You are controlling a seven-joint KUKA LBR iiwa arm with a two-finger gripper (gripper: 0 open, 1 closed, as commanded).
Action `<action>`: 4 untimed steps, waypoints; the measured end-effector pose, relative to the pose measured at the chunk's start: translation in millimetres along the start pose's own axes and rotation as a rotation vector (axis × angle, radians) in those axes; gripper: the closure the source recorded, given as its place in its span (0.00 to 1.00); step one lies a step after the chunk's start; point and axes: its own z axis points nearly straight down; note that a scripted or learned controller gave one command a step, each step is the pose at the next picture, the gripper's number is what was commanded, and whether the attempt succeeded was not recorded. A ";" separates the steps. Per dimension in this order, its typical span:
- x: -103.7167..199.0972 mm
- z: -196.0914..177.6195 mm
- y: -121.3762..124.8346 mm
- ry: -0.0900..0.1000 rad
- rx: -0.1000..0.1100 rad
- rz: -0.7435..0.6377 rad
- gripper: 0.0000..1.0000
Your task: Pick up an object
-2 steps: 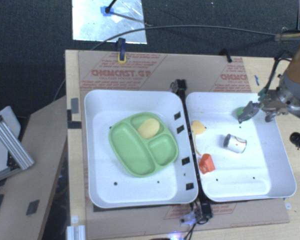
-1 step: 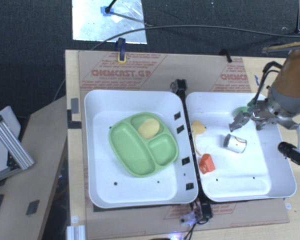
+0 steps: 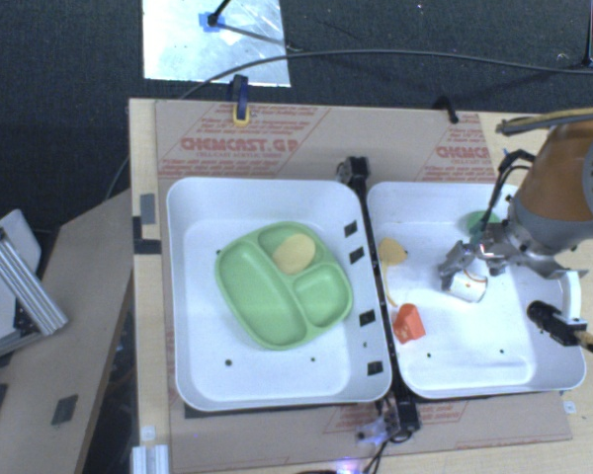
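From my seat the gripper (image 3: 465, 270) sits low in the right bin (image 3: 474, 363), and I honestly can't tell how its fingers stand. A small white object (image 3: 469, 286) lies right under it, an orange block (image 3: 408, 322) to the gripper's lower left, a yellow piece (image 3: 391, 253) to its left, something green (image 3: 474, 222) just behind.

A robotics lab bench: two shallow white bins (image 3: 267, 388) clamped on "CHEMCAST" board (image 3: 239, 144), a grey-and-orange industrial arm (image 3: 563, 181), loose cables (image 3: 395, 57) across dark carpet (image 3: 59, 67), an aluminium frame rail (image 3: 20, 279) at left.
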 end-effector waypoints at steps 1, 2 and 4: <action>-0.6 -14.5 2.0 -0.003 -0.007 0.000 1.00; 6.2 -76.7 2.8 -0.003 -0.011 -0.004 1.00; 56.0 -132.7 -5.0 0.001 -0.005 -0.009 1.00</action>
